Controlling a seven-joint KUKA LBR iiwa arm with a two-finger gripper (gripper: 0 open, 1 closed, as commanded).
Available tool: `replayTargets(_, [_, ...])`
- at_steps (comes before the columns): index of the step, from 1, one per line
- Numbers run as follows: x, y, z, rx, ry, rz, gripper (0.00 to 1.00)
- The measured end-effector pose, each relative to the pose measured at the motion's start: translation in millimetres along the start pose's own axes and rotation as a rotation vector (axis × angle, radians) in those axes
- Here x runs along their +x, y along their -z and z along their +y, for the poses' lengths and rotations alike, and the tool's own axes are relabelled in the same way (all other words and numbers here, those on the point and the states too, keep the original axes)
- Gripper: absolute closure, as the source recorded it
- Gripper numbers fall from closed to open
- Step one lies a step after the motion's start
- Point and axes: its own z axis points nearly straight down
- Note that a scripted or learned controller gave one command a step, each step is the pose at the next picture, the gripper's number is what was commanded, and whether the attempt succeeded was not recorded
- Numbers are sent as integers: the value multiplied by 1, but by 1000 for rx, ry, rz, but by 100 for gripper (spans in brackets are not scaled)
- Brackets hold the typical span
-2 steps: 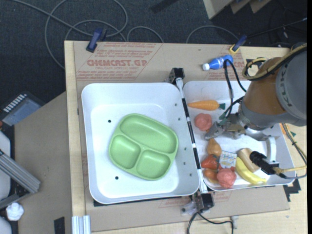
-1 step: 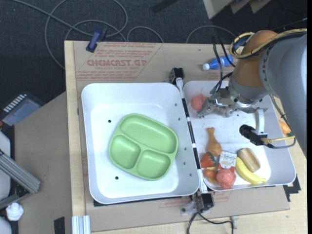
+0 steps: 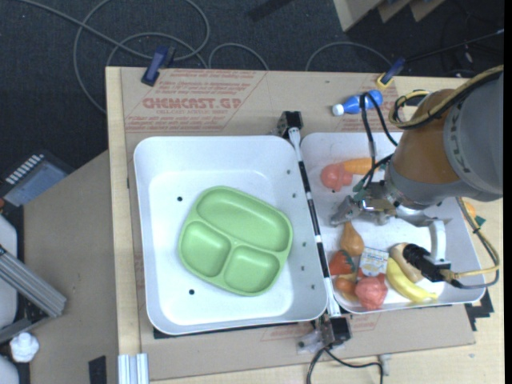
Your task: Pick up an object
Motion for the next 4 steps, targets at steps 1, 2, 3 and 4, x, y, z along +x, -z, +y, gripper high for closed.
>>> replayTargets(1, [10, 0, -13, 0, 0, 1, 0])
replayTargets(2, [6, 1, 64, -4, 2, -1, 0])
replayTargets(3, [-2, -2, 107, 19, -2, 3, 0])
replayTargets(4, [-3, 10, 108, 12, -1, -1, 100])
